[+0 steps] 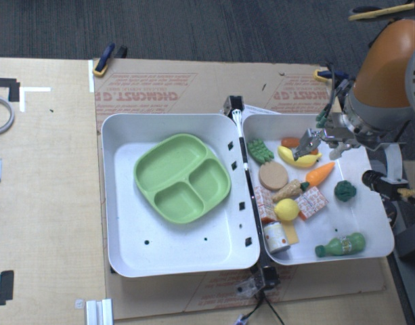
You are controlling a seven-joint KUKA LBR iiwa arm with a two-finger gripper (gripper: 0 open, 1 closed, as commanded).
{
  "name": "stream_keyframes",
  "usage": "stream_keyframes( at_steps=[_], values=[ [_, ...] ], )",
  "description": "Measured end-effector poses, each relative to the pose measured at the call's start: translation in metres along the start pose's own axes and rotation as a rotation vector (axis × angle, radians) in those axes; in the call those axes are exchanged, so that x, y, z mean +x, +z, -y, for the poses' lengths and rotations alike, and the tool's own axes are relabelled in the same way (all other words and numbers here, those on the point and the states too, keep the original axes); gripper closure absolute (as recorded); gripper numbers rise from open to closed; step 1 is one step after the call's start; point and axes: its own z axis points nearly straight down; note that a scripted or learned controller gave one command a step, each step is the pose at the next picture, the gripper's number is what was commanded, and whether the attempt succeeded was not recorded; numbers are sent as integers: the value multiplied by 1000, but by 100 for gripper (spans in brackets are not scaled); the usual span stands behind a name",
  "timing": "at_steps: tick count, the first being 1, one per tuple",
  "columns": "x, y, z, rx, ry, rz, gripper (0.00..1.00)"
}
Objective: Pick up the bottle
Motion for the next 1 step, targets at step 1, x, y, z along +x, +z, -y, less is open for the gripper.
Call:
stream_keyframes(
  at_steps=[1],
  values=[
    [0, -9, 0, 0, 1, 1, 100]
  ],
)
